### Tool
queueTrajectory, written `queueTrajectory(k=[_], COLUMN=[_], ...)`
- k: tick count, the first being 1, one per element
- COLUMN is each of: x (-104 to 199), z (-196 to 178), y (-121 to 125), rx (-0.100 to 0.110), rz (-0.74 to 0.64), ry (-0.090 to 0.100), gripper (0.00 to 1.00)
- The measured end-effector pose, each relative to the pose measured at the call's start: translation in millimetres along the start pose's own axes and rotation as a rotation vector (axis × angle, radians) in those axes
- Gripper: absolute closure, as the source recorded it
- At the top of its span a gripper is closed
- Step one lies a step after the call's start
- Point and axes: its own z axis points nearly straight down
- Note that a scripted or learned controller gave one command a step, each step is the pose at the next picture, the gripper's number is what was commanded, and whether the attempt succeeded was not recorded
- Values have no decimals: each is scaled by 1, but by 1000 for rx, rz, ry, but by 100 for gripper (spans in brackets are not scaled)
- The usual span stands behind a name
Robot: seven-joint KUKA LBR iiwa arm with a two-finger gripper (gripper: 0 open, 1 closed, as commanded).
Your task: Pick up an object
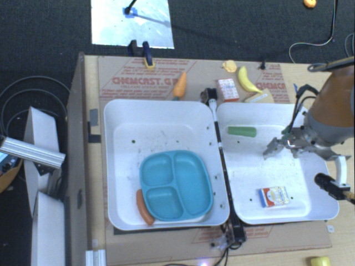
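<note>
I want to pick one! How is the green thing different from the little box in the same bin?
The green block is plain green and lies near the far wall of the right bin; the small box is white with red and blue print and lies near the front. The block looks long and slim, the box squarer. Both lie flat, untouched.

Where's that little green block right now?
The green block lies in the right bin, near its back left corner, left of the gripper.

Behind my bins, on the cardboard, lie a carrot, a banana and a small box.
</note>
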Motion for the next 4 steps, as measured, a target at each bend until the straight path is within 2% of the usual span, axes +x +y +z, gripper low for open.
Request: queueTrajectory(k=[1, 2, 3, 4], x=[-8, 38, 67, 44], z=[73, 69, 69, 69], y=[-18, 53, 125, 125], rx=[4, -6, -7, -3], rz=[4, -8, -7, 2], ry=[1, 1, 0, -1], gripper=[0, 0, 0, 0])
